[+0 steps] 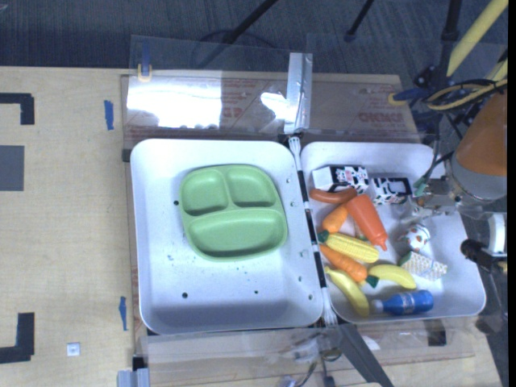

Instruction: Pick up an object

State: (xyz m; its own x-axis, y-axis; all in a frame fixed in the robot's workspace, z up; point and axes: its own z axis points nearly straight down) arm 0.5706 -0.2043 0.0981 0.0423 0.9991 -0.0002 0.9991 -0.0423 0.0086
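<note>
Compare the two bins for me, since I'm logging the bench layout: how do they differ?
The left bin holds one green divided plate; the right bin holds a heap of toy food, including a carrot and corn. The left bin looks wider. Both are shallow and white.

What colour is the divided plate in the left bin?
Light green; the divided plate shows clearly in the camera view.

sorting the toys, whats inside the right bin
The right bin holds a pile: carrots, a corn cob, bananas, a blue bottle and black-and-white cow-print pieces. Anything beneath the pile is covered.
</note>
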